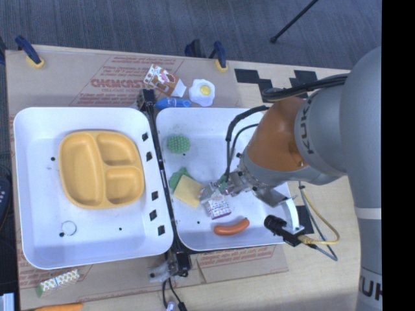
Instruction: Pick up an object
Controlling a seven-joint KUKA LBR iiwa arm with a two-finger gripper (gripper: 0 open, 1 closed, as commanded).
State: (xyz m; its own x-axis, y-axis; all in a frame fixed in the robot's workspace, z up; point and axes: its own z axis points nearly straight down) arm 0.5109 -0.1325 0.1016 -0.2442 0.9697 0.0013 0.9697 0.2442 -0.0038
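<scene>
One claw point(219, 188) above small packet point(218, 207)

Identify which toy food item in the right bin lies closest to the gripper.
The small pink-patterned packet, directly below the gripper. The yellow cheese wedge, sausage and green ball lie farther off.

On the cardboard sheet point(123, 76) lying under the bins you can read red print at the far left, beyond the left bin point(26, 173); its large line seems to begin "CHEMCAS", with smaller red lines above and below it too fine to make out. On the arm point(337, 135) you can see the dark letters "KU" on the grey housing beside the orange band, and again "KU" low at the right edge. The small packet point(218, 207) in the right bin point(214, 118) carries print you cannot read.
</scene>
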